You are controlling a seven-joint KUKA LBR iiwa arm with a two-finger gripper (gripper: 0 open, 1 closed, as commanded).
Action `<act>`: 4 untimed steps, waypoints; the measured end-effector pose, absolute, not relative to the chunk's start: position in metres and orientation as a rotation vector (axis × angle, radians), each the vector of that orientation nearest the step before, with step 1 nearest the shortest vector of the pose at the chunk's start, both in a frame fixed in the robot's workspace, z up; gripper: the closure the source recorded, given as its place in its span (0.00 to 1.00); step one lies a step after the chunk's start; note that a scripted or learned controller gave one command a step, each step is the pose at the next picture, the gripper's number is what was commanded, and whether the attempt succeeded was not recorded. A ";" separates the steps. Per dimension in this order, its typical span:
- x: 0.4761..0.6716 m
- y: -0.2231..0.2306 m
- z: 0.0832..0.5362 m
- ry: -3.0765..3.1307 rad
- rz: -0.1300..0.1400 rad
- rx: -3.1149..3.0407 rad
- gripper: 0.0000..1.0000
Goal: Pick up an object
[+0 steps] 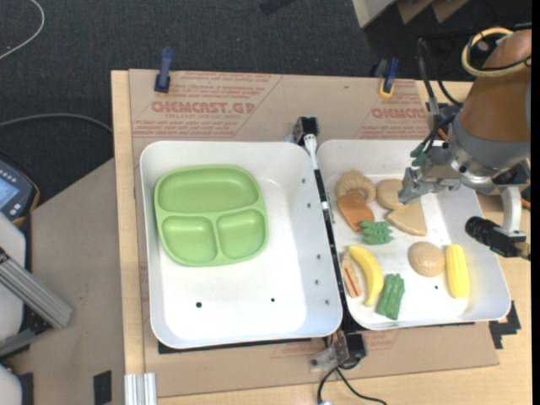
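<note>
- The gripper (pixel 411 189) hangs low over the right bin's (pixel 488 309) upper part, just above a tan slice (pixel 409 220); its tips blur together, so how far it is open, and whether it grips anything, cannot be told.
- The left bin (pixel 287 302) holds one green divided tray (pixel 210 213).
- The right bin holds toy food: one croissant (pixel 353 182), one banana (pixel 366 266), one corn cob (pixel 456 270), one round bun (pixel 427 258), two green vegetables.

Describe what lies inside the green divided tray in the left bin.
The green divided tray shows three bare compartments, nothing inside them. The bin floor beneath it is covered.
</note>
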State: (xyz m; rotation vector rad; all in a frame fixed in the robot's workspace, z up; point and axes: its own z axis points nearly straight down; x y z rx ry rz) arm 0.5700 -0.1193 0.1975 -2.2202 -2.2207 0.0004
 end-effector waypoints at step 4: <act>0.658 0.063 0.184 -2.228 -0.002 -2.206 1.00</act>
